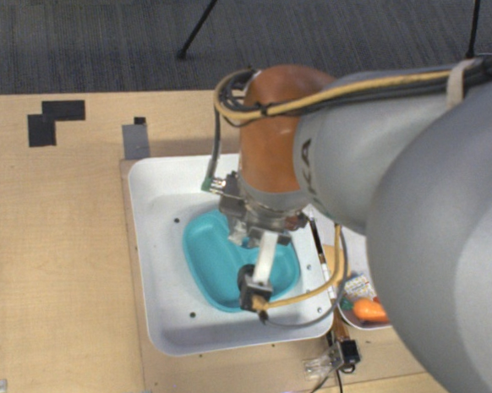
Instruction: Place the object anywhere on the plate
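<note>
A teal plate [207,262] lies in the left white bin [160,240], filling its middle. My gripper [251,236] hangs over the plate's right half, directly under the orange-banded wrist, which hides most of it. I cannot make out any object between it and the plate. An orange object [370,311] lies in the right bin, at the arm's lower edge, with a small white and red piece [357,288] just above it.
The grey arm covers nearly all of the right bin [350,317]. A yellow cable [309,294] loops over the plate's right rim. The wooden bench [57,274] stretches to the left, with a grey bracket [136,141] behind the left bin.
</note>
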Controlling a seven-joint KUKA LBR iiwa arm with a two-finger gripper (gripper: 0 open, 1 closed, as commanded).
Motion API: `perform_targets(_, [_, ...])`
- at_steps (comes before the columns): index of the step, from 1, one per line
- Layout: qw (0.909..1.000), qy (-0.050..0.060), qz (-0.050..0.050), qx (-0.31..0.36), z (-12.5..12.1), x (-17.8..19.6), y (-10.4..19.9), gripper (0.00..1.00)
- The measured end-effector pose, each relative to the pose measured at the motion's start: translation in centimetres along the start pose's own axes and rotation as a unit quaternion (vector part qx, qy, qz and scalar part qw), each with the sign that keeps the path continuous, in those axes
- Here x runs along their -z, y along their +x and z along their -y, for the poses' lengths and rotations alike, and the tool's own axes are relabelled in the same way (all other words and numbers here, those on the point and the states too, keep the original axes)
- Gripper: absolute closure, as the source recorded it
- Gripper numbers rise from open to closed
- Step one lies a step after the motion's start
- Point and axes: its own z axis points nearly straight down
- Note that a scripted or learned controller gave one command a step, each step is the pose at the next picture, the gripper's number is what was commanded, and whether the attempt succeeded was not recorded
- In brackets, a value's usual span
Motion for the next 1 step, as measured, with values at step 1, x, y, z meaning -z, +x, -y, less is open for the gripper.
perform_targets(1, [0.9953, 0.002, 0.003, -0.096, -0.27, -4.25, 5.24, 1.0])
